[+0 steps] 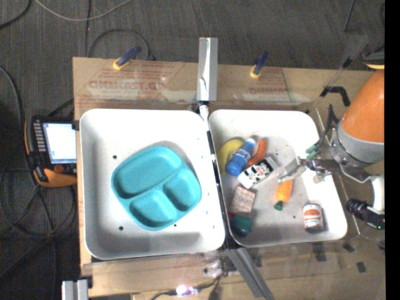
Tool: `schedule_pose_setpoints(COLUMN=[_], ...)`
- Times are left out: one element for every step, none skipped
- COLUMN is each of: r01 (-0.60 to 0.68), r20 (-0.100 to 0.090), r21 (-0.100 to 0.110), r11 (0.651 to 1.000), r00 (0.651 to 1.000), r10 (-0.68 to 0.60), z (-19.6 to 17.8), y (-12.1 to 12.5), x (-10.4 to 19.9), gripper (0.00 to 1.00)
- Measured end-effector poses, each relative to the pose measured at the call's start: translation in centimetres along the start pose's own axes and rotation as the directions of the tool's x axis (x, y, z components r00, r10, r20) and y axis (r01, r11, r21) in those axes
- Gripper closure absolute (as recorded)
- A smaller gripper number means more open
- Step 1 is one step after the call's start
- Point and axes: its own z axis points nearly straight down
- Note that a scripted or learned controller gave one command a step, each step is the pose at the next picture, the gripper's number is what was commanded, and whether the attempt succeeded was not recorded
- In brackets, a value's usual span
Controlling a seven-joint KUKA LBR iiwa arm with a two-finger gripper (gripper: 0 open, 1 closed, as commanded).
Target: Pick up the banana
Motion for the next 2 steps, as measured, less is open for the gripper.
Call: schedule_pose_setpoints(r01=[0.228,0.331], r20=[-0.001,0.001], r21=[0.001,-0.002], r11=[0.974,0.944], r00=[0.974,0.944], r10=[-0.228,-0.331], z=[5.1,3.1], y=[2.7,11.7], x=[6.5,8.2], gripper=[0.0,0.0])
